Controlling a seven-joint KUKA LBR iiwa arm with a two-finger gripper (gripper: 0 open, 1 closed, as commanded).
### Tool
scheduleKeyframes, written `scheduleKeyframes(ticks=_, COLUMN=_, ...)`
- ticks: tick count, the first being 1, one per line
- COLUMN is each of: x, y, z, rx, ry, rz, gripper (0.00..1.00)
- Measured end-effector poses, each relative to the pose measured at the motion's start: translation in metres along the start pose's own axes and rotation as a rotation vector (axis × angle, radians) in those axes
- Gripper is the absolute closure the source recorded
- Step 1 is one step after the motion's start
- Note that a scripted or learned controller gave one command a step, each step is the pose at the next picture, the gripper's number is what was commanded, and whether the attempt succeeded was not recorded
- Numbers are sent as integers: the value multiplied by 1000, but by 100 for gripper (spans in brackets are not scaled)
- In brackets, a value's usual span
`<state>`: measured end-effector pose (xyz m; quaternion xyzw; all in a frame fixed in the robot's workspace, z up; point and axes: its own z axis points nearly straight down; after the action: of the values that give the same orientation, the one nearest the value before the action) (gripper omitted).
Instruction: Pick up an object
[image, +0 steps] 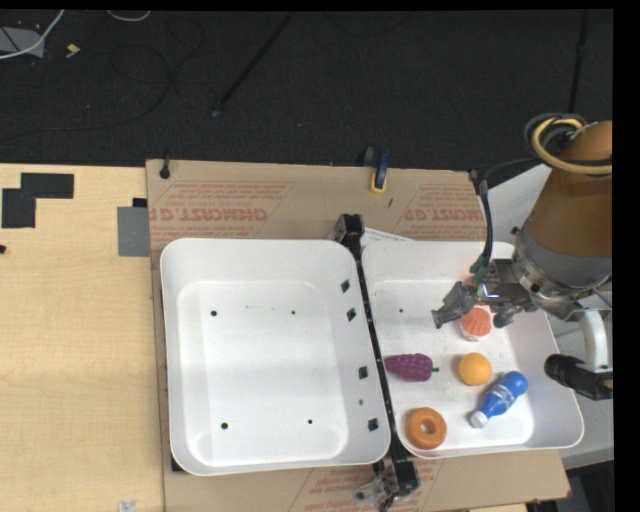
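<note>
The grey arm (570, 215) with its orange band reaches in from the right over the right-hand bin (420, 275). Its jaws (478, 312) hang low in the upper right part of that bin, spread wide, one dark finger (449, 305) out to the left and the other (508, 310) to the right. Directly between them sits a small orange-and-white object (477, 321), its top tucked under the wrist; whether the fingers actually touch it cannot be told, so it reads as straddled rather than held.

Below it, still in the right bin, lie four other things. A purple, bumpy toy (409, 366), grape-like, rests close to the divider between the bins. An orange ball-shaped fruit (475, 369) sits just to its right, apart from it. A blue bottle (499, 398) with a white cap lies tilted near the bin's right wall. An orange ring, like a doughnut (427, 427), lies flat near the front edge.

The left-hand bin (190, 300) adjoins the right one along a black clamped seam (362, 340). Both rest on a cardboard sheet (260, 200) laid over the pale wooden surface (70, 350).
</note>
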<state>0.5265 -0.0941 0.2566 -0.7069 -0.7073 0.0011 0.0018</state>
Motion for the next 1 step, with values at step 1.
scheduleKeyframes(ticks=1, x=0, y=0, z=-10, rx=2, ry=1, rz=0, gripper=100)
